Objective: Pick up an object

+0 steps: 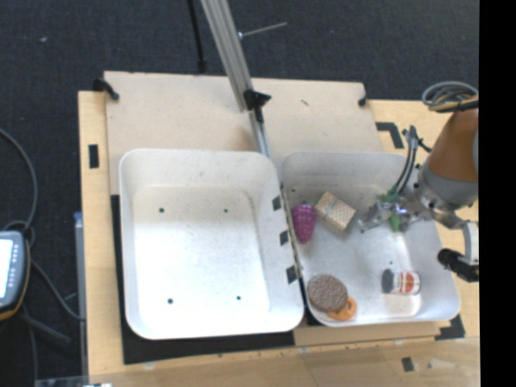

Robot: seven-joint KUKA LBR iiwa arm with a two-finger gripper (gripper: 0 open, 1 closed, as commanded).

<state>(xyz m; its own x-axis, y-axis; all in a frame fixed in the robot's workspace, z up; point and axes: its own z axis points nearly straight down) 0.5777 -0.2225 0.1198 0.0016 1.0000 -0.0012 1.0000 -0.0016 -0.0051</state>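
The end effector (377,214) hovers over the right bin (364,168), its opening impossible to tell; a tan block (334,210) lies just beside it; descend centred, straddling the block squarely.

The arm (455,156) ran off the right edge; its gripper (379,214) was too small to read, the orange piece (345,310) half hidden.

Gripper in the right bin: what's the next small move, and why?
Probably a short shift toward the tan block, then a descent. The gripper hovers just beside that block in the right bin, with nothing visible between its fingers. The block is the nearest object; the purple piece, brown disc and small can lie farther away.
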